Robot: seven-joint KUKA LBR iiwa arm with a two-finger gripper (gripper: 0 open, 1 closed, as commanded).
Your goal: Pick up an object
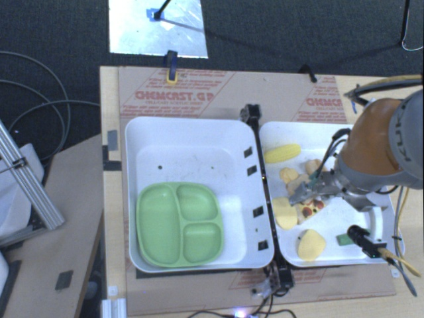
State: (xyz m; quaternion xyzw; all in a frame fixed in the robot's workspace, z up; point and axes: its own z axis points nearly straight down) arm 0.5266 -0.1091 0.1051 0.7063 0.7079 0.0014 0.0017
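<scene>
From the overhead camera, the grey arm with its orange band (381, 144) reaches in from the right over the right-hand shallow white bin (334, 262). Its pincer (299, 194) hangs low among a cluster of small toy foods near the middle of that bin. Whether it is spread or pressed together cannot be told, since the tip blurs into the pieces beneath it.

Just on the near left of the pincer lies a pale yellow rounded food piece (285, 213), touching or almost touching the tip. A small red-and-white speckled piece (310, 209) sits just beside the pincer on its near side. Farther off, a yellow corn cob (282, 153) lies toward the far left of the bin, and small tan pieces (289, 175) rest between the cob and the pincer. A yellow lemon-shaped piece (311, 244) sits well on the near side, with a small green block (344, 239) to its right.

The arm's body hides the right part of this bin.

In the left-hand white bin (192, 134) rests a light green divided plastic tray (179, 224), at its near left.
</scene>
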